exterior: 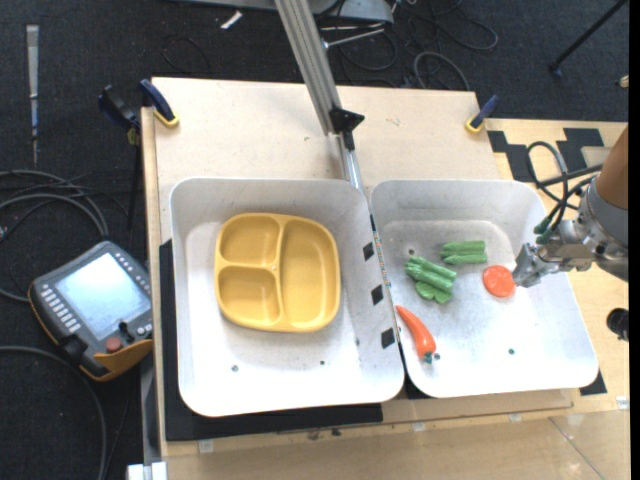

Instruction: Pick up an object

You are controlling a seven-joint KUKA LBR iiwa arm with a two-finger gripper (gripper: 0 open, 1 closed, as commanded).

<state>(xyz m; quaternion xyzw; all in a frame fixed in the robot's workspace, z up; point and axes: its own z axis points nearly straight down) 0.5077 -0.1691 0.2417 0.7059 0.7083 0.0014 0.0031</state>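
Note:
In the right bin (560,353) lie a round orange-red piece (498,281), two green bean-like pieces (431,276) (464,252) and a red-orange chili pepper (417,331). My gripper (524,271) hangs low at the right side of this bin, its tip right beside the orange-red piece, on that piece's right. Whether the tip touches the piece I cannot make out. Nothing shows between the fingers.
The left bin (200,368) holds a yellow divided plate (279,270). A slanted metal pole (315,58) crosses the bench's back and ends at the divide between the bins. A teach pendant (95,308) lies on the floor at the left.

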